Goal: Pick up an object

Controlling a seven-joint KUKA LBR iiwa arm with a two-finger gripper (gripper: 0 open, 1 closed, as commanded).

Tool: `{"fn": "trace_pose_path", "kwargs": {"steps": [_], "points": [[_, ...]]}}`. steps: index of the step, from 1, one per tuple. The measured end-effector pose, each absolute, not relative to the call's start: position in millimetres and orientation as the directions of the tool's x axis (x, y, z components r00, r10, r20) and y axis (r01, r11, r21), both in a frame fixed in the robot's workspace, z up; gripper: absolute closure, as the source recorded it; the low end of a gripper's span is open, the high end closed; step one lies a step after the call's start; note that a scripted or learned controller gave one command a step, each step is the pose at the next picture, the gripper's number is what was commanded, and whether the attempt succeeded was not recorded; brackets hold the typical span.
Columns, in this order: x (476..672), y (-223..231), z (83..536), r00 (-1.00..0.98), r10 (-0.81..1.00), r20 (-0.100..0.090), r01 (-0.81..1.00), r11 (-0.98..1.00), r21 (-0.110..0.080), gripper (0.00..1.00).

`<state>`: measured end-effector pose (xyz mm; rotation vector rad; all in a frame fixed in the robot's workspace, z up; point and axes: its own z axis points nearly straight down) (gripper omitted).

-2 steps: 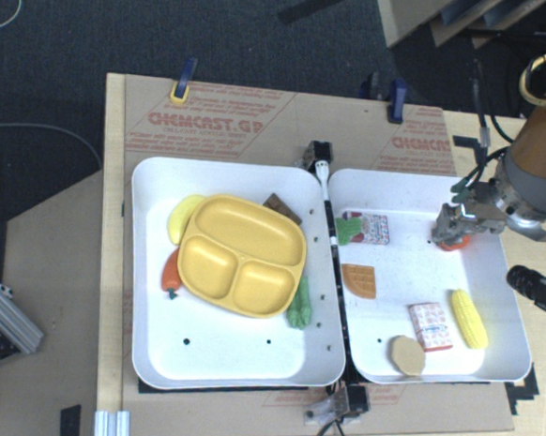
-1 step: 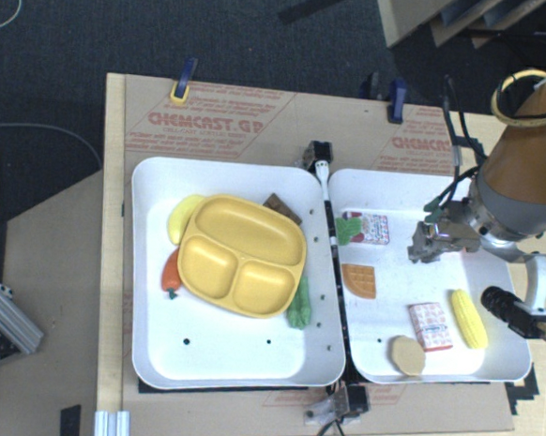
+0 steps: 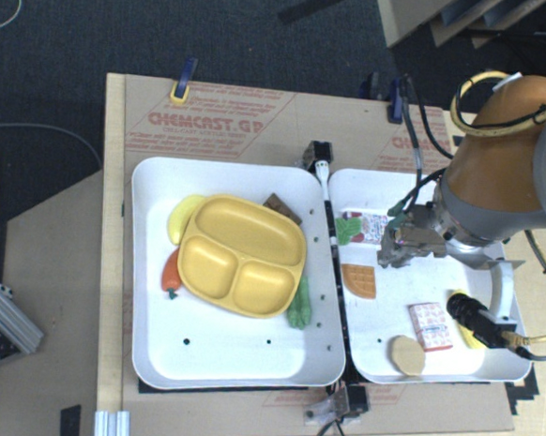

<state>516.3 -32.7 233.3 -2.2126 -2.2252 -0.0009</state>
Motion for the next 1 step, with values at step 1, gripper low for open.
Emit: {"fn": "trace_pose_path", "kwargs": {"steps": [1], "points": [[499.7, 14.9, 233.9, -0.005, 1.000, 0.002, 1.000, 0.005, -0.003, 1.00]]}}
